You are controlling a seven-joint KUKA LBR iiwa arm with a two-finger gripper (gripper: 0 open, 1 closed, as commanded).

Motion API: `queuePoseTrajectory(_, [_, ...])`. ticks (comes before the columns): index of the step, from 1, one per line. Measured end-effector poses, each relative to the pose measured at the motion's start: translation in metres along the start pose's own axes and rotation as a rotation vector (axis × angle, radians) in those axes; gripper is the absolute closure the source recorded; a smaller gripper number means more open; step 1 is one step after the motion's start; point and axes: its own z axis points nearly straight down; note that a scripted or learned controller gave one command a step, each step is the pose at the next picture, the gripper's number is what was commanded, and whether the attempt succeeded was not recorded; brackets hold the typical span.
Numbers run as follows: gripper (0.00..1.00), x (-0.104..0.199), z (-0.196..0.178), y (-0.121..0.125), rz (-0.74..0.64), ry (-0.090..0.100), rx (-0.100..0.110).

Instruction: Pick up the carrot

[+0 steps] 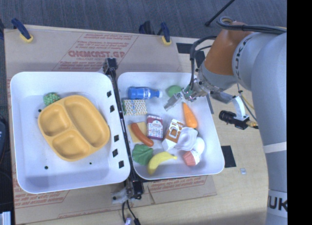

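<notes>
Lying in the right bin (214,147), near its far right side, the carrot (189,115) points toward the gripper (178,99), which hovers just beside its top end, fingers seemingly a little apart and holding nothing.

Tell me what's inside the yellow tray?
The yellow tray in the left bin has three compartments, and all look bare. A green toy peeks from behind its top-left edge; the tray covers part of it.

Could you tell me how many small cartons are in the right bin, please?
2: a red carton mid-bin, and an orange carton right beside it, left of the carrot. Others may be hidden.
</notes>
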Motion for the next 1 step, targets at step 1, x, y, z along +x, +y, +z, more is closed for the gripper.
queuePoseTrajectory(1, [0.0, 0.0237, 0.0326, -0.002, -0.078, -0.007, -0.009])
